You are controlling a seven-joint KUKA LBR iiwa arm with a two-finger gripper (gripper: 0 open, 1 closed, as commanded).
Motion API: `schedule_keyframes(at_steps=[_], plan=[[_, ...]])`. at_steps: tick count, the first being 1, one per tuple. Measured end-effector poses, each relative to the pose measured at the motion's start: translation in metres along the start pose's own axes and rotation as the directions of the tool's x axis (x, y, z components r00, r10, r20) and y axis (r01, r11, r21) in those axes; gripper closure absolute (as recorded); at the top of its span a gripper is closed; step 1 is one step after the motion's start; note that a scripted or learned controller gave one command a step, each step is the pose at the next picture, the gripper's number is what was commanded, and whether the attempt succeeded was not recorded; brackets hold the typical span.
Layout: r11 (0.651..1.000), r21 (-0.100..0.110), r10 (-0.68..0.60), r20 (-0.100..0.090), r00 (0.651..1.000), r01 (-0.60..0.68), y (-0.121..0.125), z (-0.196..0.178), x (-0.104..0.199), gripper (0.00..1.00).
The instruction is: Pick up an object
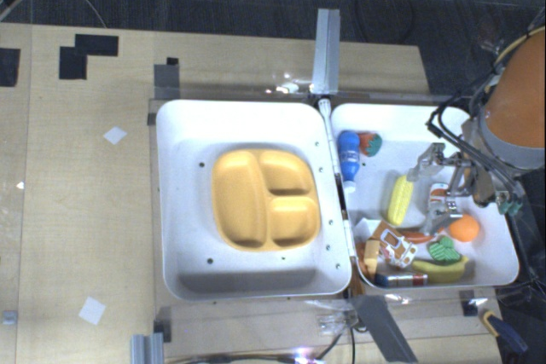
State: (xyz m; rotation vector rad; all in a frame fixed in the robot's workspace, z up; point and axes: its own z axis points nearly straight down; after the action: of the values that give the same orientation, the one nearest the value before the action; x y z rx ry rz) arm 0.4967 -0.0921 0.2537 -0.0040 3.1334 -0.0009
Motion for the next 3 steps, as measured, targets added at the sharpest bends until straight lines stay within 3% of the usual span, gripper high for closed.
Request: schedule_keyframes(at_steps=[1, 2, 3], plan=[[0.995, -0.002, -0.104, -0.007, 0.995, 0.104, -0.008, 0.098, -0.009, 0.00], [0.960, 0.001, 0.280, -0.001, 0.960, -0.280, -0.075, 0.142, -0.049, 0.00], [0.719, 0.000, 0.695, 0.001, 0.719, -0.695, -0.058, 0.154, -0.100, 0.00]])
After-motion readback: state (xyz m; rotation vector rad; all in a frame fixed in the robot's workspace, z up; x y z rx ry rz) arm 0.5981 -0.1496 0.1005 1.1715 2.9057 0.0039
